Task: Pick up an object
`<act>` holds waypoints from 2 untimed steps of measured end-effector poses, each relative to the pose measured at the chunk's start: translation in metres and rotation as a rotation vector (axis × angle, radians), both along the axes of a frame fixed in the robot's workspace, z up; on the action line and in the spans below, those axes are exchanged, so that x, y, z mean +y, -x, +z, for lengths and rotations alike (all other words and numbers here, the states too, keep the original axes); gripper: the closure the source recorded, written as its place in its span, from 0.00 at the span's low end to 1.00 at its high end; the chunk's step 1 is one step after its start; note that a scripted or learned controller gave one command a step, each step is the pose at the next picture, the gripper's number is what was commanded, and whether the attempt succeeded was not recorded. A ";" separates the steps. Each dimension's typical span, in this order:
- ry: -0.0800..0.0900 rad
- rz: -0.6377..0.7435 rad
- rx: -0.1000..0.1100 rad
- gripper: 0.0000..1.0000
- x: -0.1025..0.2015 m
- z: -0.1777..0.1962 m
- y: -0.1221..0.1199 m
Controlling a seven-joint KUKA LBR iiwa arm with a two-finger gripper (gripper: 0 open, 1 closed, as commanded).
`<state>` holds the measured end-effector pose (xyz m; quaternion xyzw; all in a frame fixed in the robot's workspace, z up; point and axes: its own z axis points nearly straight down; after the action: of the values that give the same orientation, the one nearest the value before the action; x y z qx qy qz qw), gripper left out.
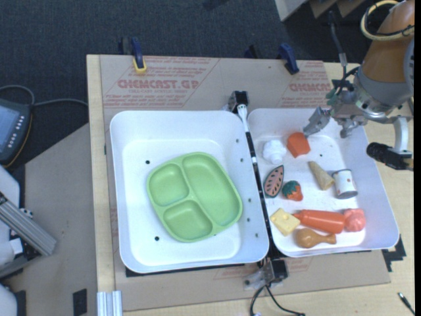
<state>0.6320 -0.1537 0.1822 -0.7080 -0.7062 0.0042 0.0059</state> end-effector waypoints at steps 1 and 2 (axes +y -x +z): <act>0.002 0.002 -0.014 0.00 0.000 0.008 -0.003; 0.001 0.004 -0.007 0.00 0.003 -0.056 -0.005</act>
<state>0.6367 -0.1503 0.1265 -0.7065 -0.7077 0.0020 0.0033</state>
